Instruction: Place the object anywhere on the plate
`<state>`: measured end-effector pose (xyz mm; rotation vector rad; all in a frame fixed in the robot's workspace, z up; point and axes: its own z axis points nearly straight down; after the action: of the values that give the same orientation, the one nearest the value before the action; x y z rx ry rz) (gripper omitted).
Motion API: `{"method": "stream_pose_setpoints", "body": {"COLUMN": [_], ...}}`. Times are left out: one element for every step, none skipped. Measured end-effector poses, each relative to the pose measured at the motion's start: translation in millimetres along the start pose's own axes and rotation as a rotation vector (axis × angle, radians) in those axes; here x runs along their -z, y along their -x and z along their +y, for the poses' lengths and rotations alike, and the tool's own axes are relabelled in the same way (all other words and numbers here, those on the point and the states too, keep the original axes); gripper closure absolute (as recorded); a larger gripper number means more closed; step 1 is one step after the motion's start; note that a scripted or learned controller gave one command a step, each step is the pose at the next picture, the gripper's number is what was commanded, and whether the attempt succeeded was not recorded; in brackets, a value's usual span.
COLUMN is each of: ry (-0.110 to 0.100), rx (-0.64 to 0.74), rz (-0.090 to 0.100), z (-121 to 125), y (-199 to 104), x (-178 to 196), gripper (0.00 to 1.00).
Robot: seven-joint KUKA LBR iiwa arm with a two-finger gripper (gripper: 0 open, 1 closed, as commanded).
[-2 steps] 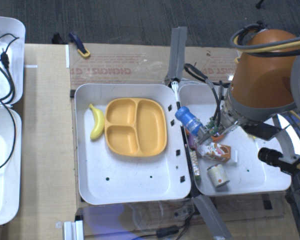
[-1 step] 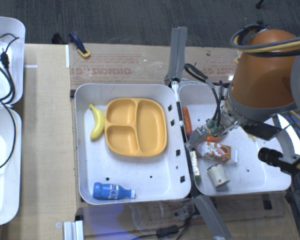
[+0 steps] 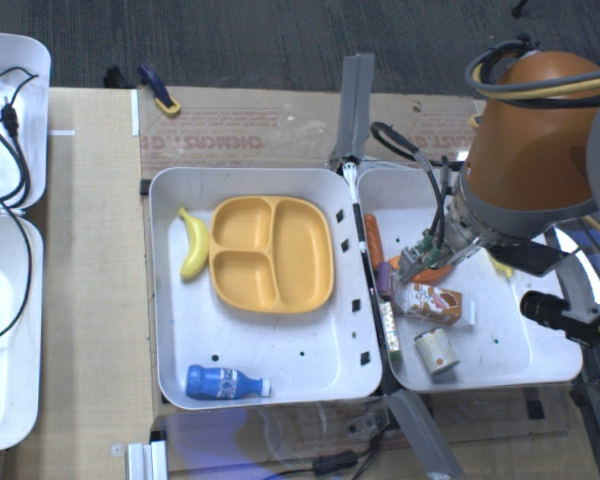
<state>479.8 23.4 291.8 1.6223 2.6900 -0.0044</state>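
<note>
Camera view: claw [image 3: 417,265] low over a carton [image 3: 435,304]; its grip state unclear.

The arm [image 3: 540,143] is a fat rounded thing with a big orange dome on top and a grey band under it, black and yellowish cables looped over the top, and a small metal gripper [image 3: 420,261] with some green bits.

We see the arm [image 3: 535,143] entering from the frame's right, orange band uppermost. Its gripper [image 3: 420,261] points down-left, right of centre.
</note>
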Motion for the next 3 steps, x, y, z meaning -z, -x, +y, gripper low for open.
{"method": "stream_pose_setpoints", "body": {"ry": [-0.002,0.001,0.000], "rx": [0.000,0.008,-0.090], "rz": [-0.001,0.000,0.000], "z": [1,-10,-16], "y": [1,17,27], "x": [8,47,50], "gripper": [1.00,1.00,1.00]}}
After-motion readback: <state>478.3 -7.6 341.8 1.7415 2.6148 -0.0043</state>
